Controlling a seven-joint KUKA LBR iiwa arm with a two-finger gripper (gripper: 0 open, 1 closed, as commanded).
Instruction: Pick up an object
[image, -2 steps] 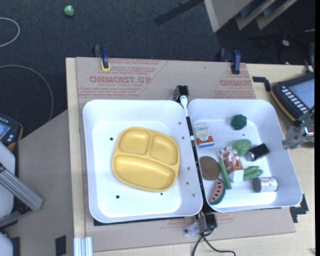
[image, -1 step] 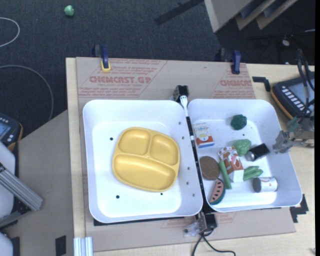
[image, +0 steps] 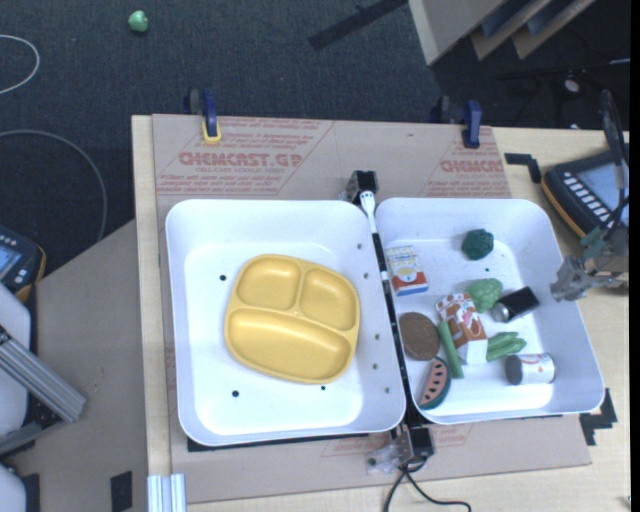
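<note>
**Two bins, arm at right edge**

Left bin (image: 190, 330): yellow divided plate (image: 292, 318), centred. Right bin (image: 575, 345): small carton (image: 406, 270), brown disc (image: 419, 336), watermelon slice (image: 434, 384), green lump (image: 478, 242), can (image: 529, 369). Gripper (image: 570, 285): over right rim, grasping nothing visible; finger state indeterminate.

Tray (image: 292, 318) in left bin (image: 190, 300); toys (image: 470, 325) in right bin (image: 570, 330)

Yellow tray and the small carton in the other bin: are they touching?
Apart. The camera view shows the yellow tray in the left bin, the carton across the divider in the right bin.
</note>
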